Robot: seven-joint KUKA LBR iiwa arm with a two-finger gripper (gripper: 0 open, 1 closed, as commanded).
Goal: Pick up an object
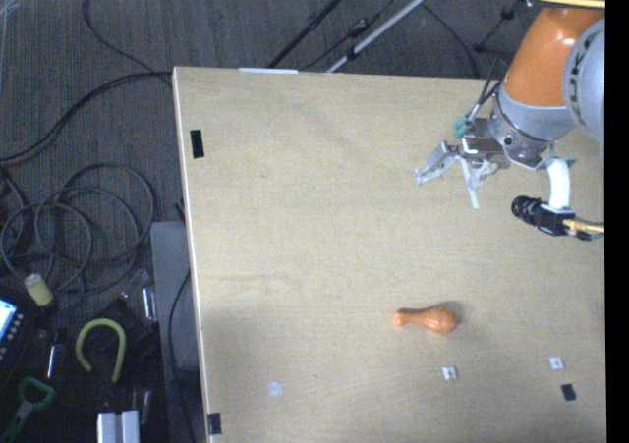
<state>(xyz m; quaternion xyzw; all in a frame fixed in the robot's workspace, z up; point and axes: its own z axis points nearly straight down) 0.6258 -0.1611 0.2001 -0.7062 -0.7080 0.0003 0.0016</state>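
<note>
object: a small orange pear-shaped thing point(428, 318) lies on its side on the bare wooden table point(295, 235), toward the near edge
claw: the claw point(454, 168) hangs above the table's far right part, fingers spread apart, nothing between them
gap: claw and object are well apart
done: nothing yet, by the look of it
left: move over the object, descend, close, lift

grey carpet point(88, 38), black cables point(79, 205), tan benchtop point(295, 235)

Grey arm point(590, 58), orange band, silvery two-finger gripper point(454, 176)
</note>
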